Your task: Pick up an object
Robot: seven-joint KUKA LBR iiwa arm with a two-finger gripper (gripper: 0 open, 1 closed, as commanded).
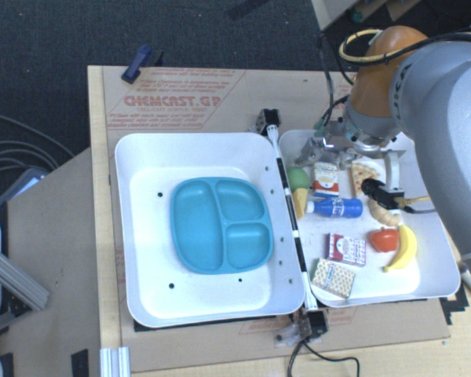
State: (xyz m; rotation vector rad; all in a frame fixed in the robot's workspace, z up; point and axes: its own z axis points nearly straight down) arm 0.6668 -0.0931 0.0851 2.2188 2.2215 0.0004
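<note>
The right bin holds several small things: a green piece, a yellow cone, a white and red carton, a blue bottle, a red and white box, a checkered box, a red tomato, a banana and a tan slice. My gripper hangs low over the bin's far end, just above the carton and beside the tan slice. Nothing shows in its grasp.
The left bin holds a blue divided plate. A black clamp sits at the far end of the wall between the bins. A blue clip lies on the cardboard behind the bins. The arm's grey bulk covers the right bin's far right corner.
</note>
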